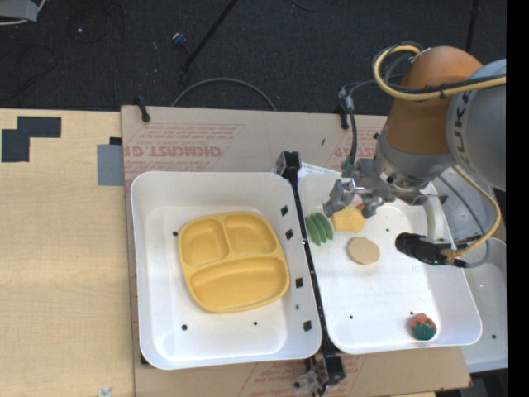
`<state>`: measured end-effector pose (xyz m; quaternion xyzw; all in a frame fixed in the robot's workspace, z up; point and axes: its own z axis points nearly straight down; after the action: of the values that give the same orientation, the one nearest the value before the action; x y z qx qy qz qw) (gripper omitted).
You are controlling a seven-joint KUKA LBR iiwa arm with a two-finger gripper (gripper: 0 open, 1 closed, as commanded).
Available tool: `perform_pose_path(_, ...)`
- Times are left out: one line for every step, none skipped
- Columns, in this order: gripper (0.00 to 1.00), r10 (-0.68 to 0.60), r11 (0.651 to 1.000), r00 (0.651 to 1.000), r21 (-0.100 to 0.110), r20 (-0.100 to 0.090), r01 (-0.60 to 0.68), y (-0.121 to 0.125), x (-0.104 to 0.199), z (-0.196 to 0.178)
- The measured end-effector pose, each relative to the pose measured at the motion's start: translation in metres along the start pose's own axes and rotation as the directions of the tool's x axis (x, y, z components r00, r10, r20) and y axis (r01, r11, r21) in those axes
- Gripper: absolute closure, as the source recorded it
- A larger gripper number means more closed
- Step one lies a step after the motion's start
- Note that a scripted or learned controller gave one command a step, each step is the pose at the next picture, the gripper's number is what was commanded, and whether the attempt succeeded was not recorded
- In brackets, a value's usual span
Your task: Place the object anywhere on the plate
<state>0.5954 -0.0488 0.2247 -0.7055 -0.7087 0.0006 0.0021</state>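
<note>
A yellow three-compartment plate [232,260] lies in the left white bin [157,304]. In the right bin [388,321], a yellow cheese-like block [350,220] sits at the back left, and my gripper [353,198] hangs directly over it, its fingers [339,197] straddling the block's top. A green ribbed piece [319,227] lies just left of the block. A round tan cookie-like disc [363,251] rests just in front of it. A small red and green object [422,326] sits at the bin's front right corner.
A black divider rail [302,259] runs between the two bins. A black cylindrical part [421,248] on cables sticks out over the right bin's right side. The arm's grey body and orange band [430,98] loom over the back right.
</note>
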Motion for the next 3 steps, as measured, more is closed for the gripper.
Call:
perform_pose_path(1.0, -0.001, 1.0, 1.0, 0.001, -0.001, 0.001, -0.014, 0.05, -0.01)
perform_pose_path(1.0, -0.001, 1.0, 1.0, 0.003, 0.0, 0.001, -0.033, 0.105, 0.002)
perform_pose_path(1.0, -0.002, 1.0, 1.0, 0.0, 0.0, 0.002, -0.045, 0.16, -0.006)
